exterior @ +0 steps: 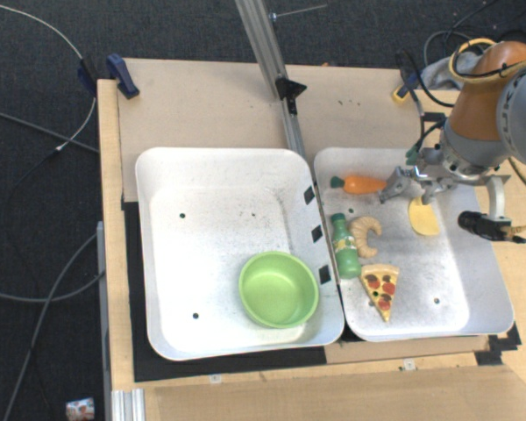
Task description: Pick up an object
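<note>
My gripper (408, 193) hangs over the back of the right bin (473, 318), open, with nothing between its fingers. An orange carrot (365, 183) lies just left of the left finger. A yellow lemon-shaped piece (425, 218) sits just below the right finger. Further forward in the same bin lie a green bottle (344, 236) along the left wall, a tan croissant (366, 229) beside it, and a pizza slice (381, 288) near the front.
A green bowl (279, 289) rests in the front right corner of the left bin (158, 182). A metal rail (272, 60) slants down from the top to the gap between the bins. Cables hang around the arm's wrist at the right.
</note>
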Robot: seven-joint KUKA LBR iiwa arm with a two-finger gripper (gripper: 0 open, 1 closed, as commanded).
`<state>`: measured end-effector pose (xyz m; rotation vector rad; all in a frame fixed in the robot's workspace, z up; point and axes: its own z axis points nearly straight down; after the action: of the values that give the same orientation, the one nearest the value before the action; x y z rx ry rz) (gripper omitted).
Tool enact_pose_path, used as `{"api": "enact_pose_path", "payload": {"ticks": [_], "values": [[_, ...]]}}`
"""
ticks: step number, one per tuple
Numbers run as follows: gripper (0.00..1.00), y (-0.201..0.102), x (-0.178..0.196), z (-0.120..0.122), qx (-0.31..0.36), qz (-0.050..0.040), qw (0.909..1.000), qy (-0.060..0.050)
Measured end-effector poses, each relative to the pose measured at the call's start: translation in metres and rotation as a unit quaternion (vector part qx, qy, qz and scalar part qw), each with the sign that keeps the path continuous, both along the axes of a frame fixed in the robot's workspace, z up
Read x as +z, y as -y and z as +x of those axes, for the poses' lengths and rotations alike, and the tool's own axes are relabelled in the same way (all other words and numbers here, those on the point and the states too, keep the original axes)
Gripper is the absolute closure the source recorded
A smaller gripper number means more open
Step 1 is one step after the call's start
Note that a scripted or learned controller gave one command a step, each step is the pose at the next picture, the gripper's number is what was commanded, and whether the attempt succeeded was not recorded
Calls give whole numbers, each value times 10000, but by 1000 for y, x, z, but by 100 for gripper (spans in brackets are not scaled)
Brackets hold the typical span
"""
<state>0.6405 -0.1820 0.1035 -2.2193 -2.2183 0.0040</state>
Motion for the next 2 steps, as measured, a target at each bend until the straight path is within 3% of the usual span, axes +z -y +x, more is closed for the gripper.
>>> {"api": "enact_pose_path", "payload": {"ticks": [1, 2], "values": [[0, 0, -8, 0, 5, -6, 10000, 22], [100, 0, 3, 1, 7, -9, 10000, 35]]}}
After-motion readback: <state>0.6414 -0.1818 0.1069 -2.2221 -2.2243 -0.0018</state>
